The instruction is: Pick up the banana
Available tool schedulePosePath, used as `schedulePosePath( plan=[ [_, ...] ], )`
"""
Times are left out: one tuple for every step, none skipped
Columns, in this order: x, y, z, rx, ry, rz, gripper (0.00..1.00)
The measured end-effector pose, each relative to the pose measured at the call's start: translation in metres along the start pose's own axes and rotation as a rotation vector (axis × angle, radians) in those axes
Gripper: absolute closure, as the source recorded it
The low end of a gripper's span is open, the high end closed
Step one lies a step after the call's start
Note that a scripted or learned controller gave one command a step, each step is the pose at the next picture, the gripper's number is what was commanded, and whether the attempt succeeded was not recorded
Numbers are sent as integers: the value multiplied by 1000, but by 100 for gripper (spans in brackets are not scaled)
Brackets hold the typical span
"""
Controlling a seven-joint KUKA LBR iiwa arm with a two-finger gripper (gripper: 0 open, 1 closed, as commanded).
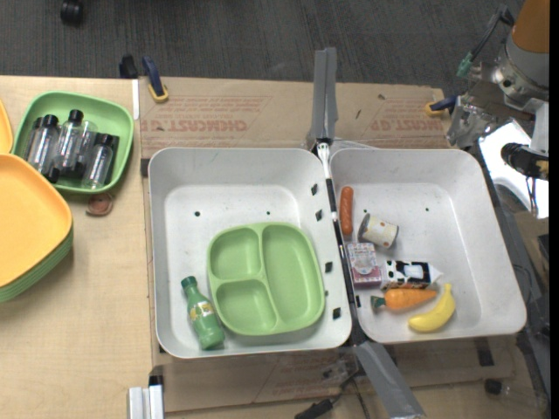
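Observation:
The yellow banana (434, 311) lies in the right bin (454, 168), near its front right corner. Its left end touches an orange carrot (406, 298). My gripper (465, 122) hangs beyond the right bin's far right corner, outside the rim and well away from the banana. Above the gripper is the arm's orange band (533, 20).
The right bin also holds a black-and-white carton (409, 273), a pink box (363, 264), a small can (378, 230) and a red sausage (347, 212). In the left bin are a green divided plate (265, 279) and a green bottle (202, 312). On the bench at left sit a green tray of bottles (74, 142) and orange plates (31, 225).

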State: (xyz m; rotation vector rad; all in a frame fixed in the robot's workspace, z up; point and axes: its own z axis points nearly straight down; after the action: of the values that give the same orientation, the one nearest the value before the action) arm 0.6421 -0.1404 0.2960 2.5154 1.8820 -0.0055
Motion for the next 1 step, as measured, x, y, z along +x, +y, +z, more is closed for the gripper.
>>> schedulePosePath(
  plan=[
    [23,-3,59,0,1,-319,100]
  ],
)
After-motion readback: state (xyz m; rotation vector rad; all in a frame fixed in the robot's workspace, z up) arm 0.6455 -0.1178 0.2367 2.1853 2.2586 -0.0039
